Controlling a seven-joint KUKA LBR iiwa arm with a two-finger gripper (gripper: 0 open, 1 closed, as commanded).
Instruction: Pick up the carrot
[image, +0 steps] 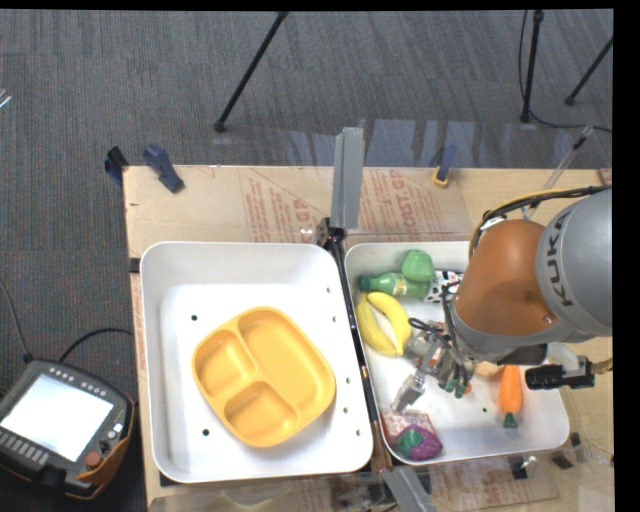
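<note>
The carrot (510, 390) is orange with a green stub at its near end and lies in the right bin (545, 425), close to that bin's right wall. My gripper (432, 388) hangs low over the middle of the right bin, left of the carrot and apart from it. Its fingers are spread open and hold nothing. One silver finger (408, 393) points toward the bin's near left corner. The orange band of the arm (505, 280) covers the back right part of the bin.
In the right bin, a banana (385, 322) lies at the left, a green bottle (400, 285) at the back and a purple and green item (418, 438) at the near left. The left bin (165, 300) holds a yellow divided plate (262, 375).
</note>
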